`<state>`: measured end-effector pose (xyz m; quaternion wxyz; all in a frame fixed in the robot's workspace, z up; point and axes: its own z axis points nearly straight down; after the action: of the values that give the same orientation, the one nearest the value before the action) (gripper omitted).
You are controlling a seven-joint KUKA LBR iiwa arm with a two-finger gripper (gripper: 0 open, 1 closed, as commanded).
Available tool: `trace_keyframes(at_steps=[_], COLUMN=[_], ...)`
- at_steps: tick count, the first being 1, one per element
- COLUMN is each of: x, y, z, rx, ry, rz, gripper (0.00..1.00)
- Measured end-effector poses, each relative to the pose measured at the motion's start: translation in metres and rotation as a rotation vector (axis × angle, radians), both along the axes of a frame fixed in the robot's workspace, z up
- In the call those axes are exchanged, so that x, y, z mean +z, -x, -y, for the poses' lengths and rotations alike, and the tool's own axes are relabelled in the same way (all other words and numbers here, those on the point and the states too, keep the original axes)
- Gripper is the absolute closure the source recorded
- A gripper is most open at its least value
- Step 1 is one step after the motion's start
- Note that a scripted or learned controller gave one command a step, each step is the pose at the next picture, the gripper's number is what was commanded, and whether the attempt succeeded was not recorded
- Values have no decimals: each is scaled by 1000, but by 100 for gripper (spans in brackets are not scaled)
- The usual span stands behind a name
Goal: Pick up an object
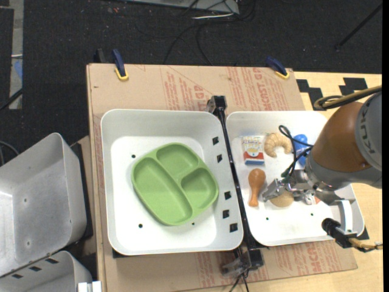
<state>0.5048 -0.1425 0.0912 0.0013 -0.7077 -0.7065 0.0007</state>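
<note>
The right bin [292,233] holds several small things. A brown drumstick-shaped toy [256,184] lies near its left wall. A tan croissant-like toy [278,142] and a blue thing [299,142] sit towards the back, beside a small white, red and blue box [253,149]. My gripper [278,191] is low in the middle of this bin, just right of the drumstick. It hangs directly over a tan rounded object [282,200] and partly hides it. I cannot see whether it touches or grips that object.
The left bin [121,132] holds a green divided plate [175,183]. A black divider [230,169] runs between the two bins. A white tub [36,205] stands off the bench at the left. The arm's grey and orange body [346,145] covers the right bin's right side.
</note>
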Motion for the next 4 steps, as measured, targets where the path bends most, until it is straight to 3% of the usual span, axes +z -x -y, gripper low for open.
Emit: trace_keyframes(at_steps=[1,3,4], x=[11,115,130], y=[-1,2,0], z=[0,-7,-7], rx=[-2,6,5], ry=[0,2,2], rz=[2,9,6], gripper=[100,100,100])
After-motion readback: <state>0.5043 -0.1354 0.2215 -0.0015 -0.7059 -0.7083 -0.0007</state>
